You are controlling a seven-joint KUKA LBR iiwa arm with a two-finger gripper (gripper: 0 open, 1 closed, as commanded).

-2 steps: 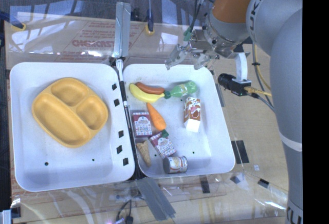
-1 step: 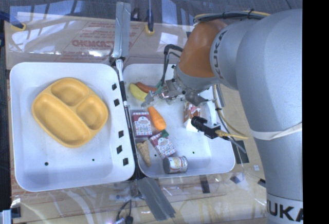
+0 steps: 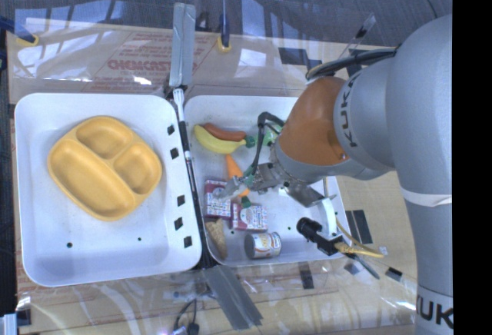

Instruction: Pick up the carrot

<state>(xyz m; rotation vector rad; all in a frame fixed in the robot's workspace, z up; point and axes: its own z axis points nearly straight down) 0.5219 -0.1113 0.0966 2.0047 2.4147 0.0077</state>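
The grey KUKA arm's two-finger gripper (image 3: 257,178) hangs low over the right white bin (image 3: 307,107), its fingertips at the lower end of the small orange carrot (image 3: 233,167); whether they are clenched cannot be told. "KUKA" reads on the arm's grey housing. The carrot lies below one yellow banana (image 3: 217,141) and one red-orange sausage (image 3: 224,131). Two red-labelled packets (image 3: 231,207) and one tin can (image 3: 263,244) sit nearby, print unreadable. The left white bin (image 3: 31,249) holds one yellow three-compartment plate (image 3: 105,166).
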